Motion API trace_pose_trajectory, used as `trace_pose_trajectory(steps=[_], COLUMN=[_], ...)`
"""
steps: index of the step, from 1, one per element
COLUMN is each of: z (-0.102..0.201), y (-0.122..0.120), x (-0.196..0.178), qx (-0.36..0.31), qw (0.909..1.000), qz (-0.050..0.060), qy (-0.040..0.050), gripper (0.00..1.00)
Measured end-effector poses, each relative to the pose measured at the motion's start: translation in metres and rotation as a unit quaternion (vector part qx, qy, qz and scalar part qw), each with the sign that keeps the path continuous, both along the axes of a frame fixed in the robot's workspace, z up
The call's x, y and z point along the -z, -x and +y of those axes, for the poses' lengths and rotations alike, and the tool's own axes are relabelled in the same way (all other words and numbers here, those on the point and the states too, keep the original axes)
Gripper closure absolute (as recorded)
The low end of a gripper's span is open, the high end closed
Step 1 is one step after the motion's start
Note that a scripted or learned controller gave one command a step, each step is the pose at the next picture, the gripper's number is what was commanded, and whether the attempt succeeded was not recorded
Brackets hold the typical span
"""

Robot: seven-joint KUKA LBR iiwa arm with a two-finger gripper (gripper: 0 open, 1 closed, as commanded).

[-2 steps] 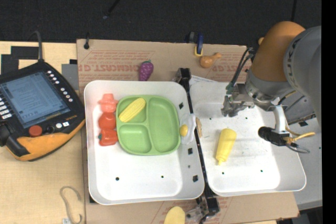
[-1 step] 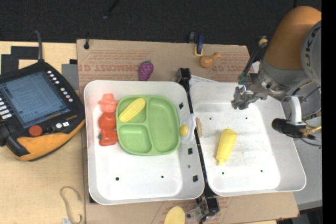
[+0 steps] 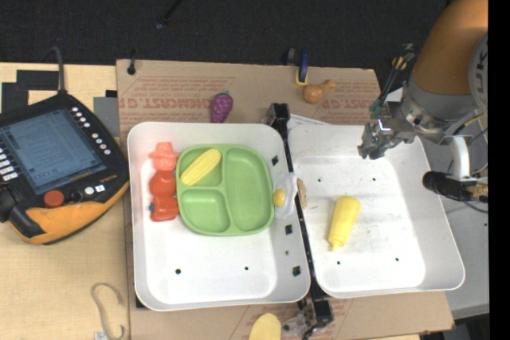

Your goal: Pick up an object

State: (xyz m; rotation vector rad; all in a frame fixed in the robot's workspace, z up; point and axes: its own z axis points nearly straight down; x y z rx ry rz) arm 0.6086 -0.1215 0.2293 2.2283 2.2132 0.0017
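A yellow mustard bottle (image 3: 343, 221) lies on its side in the middle of the right bin (image 3: 430, 251). My gripper (image 3: 372, 146) hangs over the right bin's far side, above and to the right of the bottle, well apart from it. In the left bin (image 3: 207, 275) a green divided plate (image 3: 227, 191) carries a yellow corn cob (image 3: 199, 166). A red bottle-shaped toy (image 3: 163, 183) lies along the plate's left side. A small yellow piece (image 3: 280, 198) rests at the plate's right edge.
On the cardboard behind the bins sit a purple grape bunch (image 3: 221, 105) and a small tan toy (image 3: 316, 91). A teach pendant (image 3: 56, 163) lies left of the bins. A yellow object (image 3: 266, 326) rests at the bench's front edge.
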Motion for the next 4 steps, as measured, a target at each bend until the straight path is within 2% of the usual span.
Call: trace_pose_trajectory(steps=[1, 2, 3, 4], z=[0.050, 0.096, 0.138, 0.196], y=[0.034, 0.060, 0.080, 0.105], x=[-0.001, -0.010, 0.004, 0.000], qx=[-0.004, -0.005, -0.005, -0.006], qw=[1.0000, 1.0000, 1.0000, 1.0000], qz=[0.003, 0.003, 0.004, 0.004], qy=[-0.0012, -0.0013, -0.0009, -0.0012], gripper=[1.00, 1.00, 1.00, 1.00])
